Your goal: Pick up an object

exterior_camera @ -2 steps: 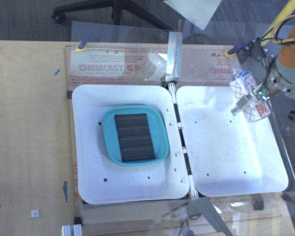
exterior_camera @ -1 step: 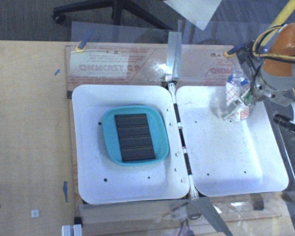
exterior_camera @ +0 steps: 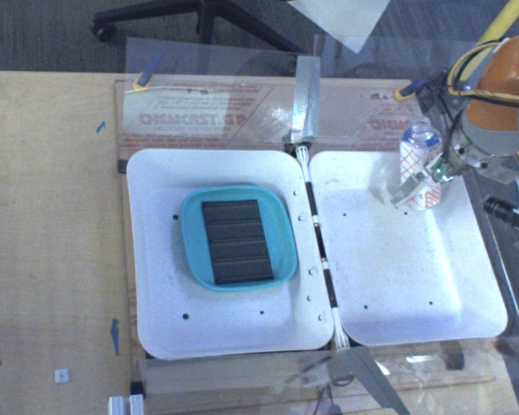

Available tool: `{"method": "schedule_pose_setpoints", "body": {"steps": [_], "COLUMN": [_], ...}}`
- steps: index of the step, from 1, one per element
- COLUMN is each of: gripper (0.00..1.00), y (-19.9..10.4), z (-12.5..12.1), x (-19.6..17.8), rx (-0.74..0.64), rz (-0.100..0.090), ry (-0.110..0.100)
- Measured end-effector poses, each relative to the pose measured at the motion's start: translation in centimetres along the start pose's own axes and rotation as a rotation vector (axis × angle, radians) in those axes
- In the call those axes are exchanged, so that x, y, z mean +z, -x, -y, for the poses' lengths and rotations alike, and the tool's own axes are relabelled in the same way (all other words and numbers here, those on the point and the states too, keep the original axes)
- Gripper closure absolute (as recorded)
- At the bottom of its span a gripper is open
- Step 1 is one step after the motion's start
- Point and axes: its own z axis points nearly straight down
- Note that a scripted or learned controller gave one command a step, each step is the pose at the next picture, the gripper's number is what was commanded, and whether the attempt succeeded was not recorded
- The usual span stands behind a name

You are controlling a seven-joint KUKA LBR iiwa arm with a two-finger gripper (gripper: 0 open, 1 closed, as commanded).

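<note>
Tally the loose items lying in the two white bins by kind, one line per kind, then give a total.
Teal tray, in the left bin: 1
Dark ridged block, lying on that tray: 1
Clear plastic bottle, in the right bin at its far edge, beside the gripper: 1
Total: 3

Two white bins [exterior_camera: 242, 340] on tan desk [exterior_camera: 43, 232]. Teal tray [exterior_camera: 193, 232] carries dark grey ribbed block [exterior_camera: 236, 241]. Clear bottle [exterior_camera: 420, 164] shows red-and-white label, pale blue cap. Arm [exterior_camera: 500, 102] grey, orange band.
</note>
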Motion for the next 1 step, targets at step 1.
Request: {"method": "schedule_pose_setpoints", "body": {"steps": [1], "gripper": [1.0], "y": [-4.91], "z": [-3.28], "x": [-7.17], "rx": [0.037], "rz": [0.015], "ry": [0.008]}}
